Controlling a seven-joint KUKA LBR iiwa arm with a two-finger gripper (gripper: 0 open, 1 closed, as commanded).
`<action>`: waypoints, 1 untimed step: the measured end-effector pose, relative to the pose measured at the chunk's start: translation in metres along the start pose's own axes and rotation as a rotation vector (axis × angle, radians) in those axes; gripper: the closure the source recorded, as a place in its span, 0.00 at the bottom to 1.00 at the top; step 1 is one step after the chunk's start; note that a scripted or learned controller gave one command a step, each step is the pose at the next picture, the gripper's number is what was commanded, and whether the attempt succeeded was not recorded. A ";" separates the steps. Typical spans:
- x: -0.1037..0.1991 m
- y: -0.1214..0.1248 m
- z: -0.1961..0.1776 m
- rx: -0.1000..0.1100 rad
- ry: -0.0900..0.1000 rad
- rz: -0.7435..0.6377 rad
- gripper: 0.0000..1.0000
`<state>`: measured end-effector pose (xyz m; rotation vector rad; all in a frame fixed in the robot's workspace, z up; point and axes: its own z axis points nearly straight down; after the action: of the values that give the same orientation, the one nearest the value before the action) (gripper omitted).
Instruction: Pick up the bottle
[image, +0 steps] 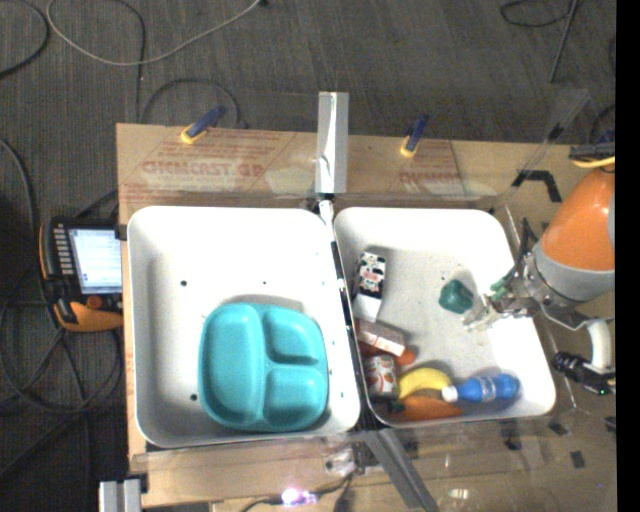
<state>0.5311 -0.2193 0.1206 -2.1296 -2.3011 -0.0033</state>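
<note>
1. The bottle (487, 389) lies on its side at the right bin's (420, 222) front edge, near the front-right corner.
2. A banana (424, 381) lies just left of it.
3. The gripper (485, 310) hovers by the right wall beside a green object (456, 295); whether it grips cannot be told.
4. The left bin (160, 240) holds a teal tray (264, 366).
</note>
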 end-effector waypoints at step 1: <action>0.000 0.000 0.000 0.000 0.000 0.000 0.00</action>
<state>0.5310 -0.2196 0.1206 -2.1301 -2.3008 -0.0025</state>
